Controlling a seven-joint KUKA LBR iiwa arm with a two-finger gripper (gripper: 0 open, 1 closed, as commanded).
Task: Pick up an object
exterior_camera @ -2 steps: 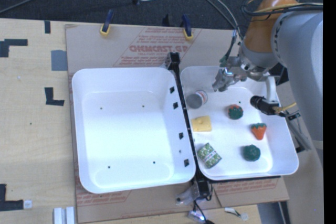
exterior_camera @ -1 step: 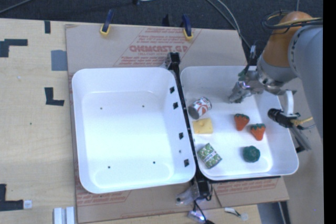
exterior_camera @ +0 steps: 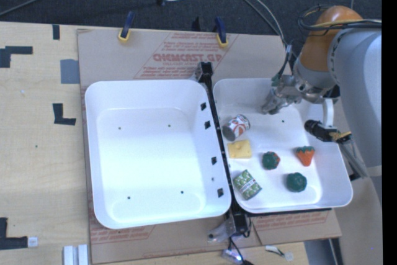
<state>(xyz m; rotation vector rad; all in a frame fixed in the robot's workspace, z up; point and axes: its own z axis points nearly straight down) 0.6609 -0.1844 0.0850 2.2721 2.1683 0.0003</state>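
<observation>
The right bin point(exterior_camera: 329, 195) holds several small objects: a tipped red and white can point(exterior_camera: 236, 126), a yellow cheese-like block point(exterior_camera: 240, 149), a green patterned packet point(exterior_camera: 247, 184), two dark green lumps point(exterior_camera: 270, 161) point(exterior_camera: 296, 182) and an orange carrot-like piece point(exterior_camera: 304, 155). My gripper point(exterior_camera: 272, 106) hangs over the back of the right bin, right of and behind the can. Nothing shows between its fingertips.
The left bin point(exterior_camera: 99, 133) sits beside the right one, with a black clip strip point(exterior_camera: 213, 133) along their shared wall. Both rest on a cardboard sheet point(exterior_camera: 173, 56) held by two blue clamps point(exterior_camera: 126, 26). A cable crosses the dark floor behind.
</observation>
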